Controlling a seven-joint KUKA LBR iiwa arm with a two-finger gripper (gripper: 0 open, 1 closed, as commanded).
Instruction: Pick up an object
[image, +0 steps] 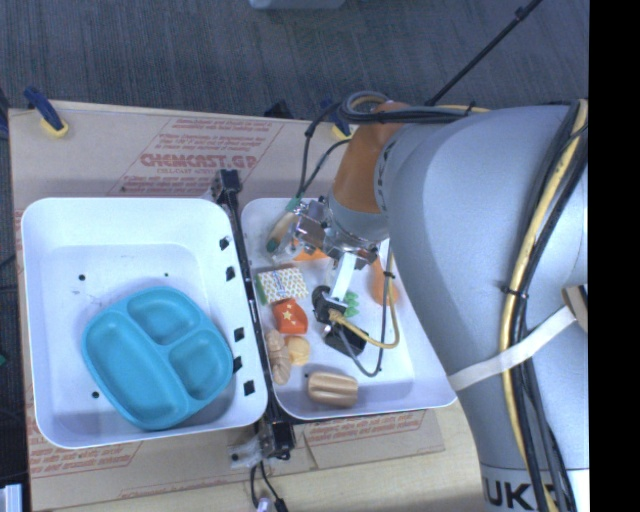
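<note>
Camera view: nearest in the right bin (427, 386) lay a tan cylinder (332, 387), beyond it a red piece (290, 316) and a checkered block (281, 283). The end effector (300, 232) hung over the bin's far end; whether spread or pressed together, I could not tell.

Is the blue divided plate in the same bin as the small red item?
No, the blue plate lies in the view's left bin, while the red item sits in the right bin.

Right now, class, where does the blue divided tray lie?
The blue divided tray lies in the left bin of the camera view, toward its lower edge, apart from the arm over the right bin.
</note>
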